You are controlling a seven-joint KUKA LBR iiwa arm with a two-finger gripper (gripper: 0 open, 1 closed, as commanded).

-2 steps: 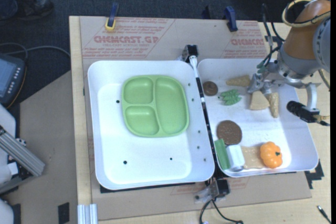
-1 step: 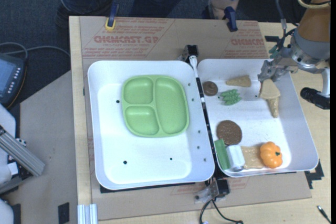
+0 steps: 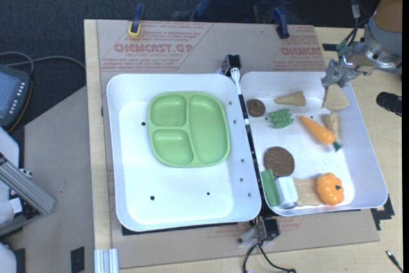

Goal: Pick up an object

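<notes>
Tan wedge [image 3: 335, 98] directly under gripper [image 3: 334, 77], at right bin's [image 3: 374, 163] far edge. Gripper's grip state: cannot tell. Carrot [image 3: 317, 130] just below-left of it; green tray [image 3: 189, 128] well left.

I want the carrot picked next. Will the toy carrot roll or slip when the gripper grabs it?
The carrot looks smooth and tapered, so it may slip toward its thin end when squeezed. Its round body lies flat in the right bin, so a nudge would probably roll it. It looks like a small toy, likely light.

R bin [image 3: 367, 156] crowded – food toys, L bin [image 3: 128, 137] roomier
</notes>
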